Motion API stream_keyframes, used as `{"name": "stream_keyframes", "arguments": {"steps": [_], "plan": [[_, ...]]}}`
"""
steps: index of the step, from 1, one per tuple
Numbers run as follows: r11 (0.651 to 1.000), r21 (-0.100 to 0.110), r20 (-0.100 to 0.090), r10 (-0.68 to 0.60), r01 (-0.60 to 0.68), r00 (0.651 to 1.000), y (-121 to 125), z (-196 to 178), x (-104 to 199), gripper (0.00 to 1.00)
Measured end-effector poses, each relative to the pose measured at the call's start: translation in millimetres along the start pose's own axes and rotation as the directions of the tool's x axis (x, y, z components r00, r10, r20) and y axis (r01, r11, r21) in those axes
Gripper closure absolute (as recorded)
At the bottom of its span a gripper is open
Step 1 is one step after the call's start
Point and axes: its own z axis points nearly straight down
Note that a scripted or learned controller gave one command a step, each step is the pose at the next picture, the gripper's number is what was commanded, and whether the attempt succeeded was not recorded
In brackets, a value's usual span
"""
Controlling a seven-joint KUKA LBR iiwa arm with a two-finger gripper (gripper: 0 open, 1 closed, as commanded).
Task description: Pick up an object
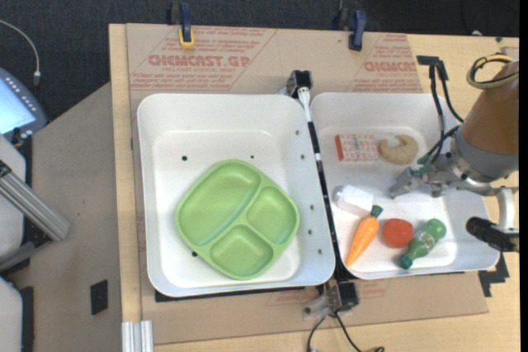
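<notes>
The right bin holds several objects. A red and white packet and a tan bagel lie toward the back. A white block, an orange carrot, a red tomato and a green bottle lie toward the front. My gripper reaches in from the right and hangs low over the middle of this bin, just in front of the bagel and behind the tomato. I see nothing held in it.
The left bin holds a green divided plate. A black ridge runs between the two bins. The orange band of the arm stands over the right bin's right rim. Clamps sit at the bench's back edge.
</notes>
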Motion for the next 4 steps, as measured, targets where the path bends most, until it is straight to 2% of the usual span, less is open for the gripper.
{"name": "stream_keyframes", "arguments": {"steps": [1, 4], "plan": [[1.0, -0.007, 0.004, 0.0, 0.0, 1.0, 1.5, -13.9, -0.8, 1.0], [1.0, -0.014, 0.006, -0.002, 0.002, 1.0, 8.9, -196.3, -5.4, 1.0]]}}
